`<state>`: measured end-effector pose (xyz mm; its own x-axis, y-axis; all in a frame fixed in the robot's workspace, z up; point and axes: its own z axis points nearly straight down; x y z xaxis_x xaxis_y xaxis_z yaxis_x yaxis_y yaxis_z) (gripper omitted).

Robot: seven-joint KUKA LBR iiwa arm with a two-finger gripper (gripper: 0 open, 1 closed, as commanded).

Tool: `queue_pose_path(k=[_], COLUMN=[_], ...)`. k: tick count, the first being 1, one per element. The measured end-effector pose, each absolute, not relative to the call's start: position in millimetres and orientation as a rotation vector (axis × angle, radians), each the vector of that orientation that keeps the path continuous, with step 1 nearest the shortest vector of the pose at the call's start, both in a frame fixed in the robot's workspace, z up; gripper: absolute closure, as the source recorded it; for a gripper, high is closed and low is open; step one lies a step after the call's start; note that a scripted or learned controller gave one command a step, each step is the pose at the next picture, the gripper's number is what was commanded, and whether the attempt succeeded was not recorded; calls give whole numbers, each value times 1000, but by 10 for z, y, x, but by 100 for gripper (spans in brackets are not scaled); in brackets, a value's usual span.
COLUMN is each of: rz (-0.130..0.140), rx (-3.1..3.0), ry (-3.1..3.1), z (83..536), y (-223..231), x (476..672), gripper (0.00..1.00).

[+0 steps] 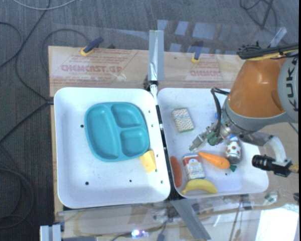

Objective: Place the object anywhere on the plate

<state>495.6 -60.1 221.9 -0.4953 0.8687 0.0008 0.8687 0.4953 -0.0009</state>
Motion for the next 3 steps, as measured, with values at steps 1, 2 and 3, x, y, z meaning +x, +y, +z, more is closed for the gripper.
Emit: queue_pose_path(k=[1, 2, 3], rz=[0, 2, 2], rx=[-1777, -1699, -1606], ry=[-2589, -2641, -2698], z=[1831, 1832, 1830], y=[-894, -512, -295], x=[4843, 4842, 4841], gripper=[100, 100, 100])
